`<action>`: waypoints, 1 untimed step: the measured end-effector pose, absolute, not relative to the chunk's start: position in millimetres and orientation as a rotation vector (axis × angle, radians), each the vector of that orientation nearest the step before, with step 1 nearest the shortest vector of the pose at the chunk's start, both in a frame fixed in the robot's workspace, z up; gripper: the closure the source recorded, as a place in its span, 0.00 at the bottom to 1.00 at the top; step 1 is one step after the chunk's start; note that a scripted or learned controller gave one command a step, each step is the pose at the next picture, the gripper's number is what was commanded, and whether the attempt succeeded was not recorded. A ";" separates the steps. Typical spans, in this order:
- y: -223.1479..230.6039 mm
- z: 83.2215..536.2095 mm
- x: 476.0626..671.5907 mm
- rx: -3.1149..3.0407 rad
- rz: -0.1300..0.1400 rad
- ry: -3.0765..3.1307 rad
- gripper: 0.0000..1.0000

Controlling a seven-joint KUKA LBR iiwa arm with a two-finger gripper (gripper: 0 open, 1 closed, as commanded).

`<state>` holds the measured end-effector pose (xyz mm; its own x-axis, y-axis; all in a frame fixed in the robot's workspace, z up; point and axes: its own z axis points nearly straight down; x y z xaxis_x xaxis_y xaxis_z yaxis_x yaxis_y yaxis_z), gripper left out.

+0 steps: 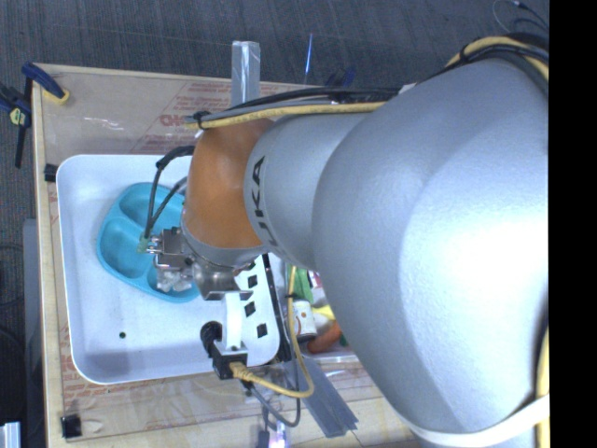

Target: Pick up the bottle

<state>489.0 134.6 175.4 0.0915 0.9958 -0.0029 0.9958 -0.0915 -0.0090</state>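
Observation:
My arm reaches in from the right and covers most of the bench. Its orange band hangs over the left white bin. The gripper points down at the right edge of a light blue, dish-like object lying in that bin. A small metallic part shows at the gripper's tip, right against the blue object. I cannot make out a bottle for certain. A few small items, green, yellow, red and white, peek out under the arm where the right bin lies.
Bare white floor of the left bin lies in front of the blue object. A clear upright post stands at the bench's far edge. Blue clamps grip the far left corner. Cables dangle near the front edge.

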 end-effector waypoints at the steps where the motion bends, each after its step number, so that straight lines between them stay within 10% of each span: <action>1: 175.3 217.1 500.0 -2.813 0.008 -1.394 1.00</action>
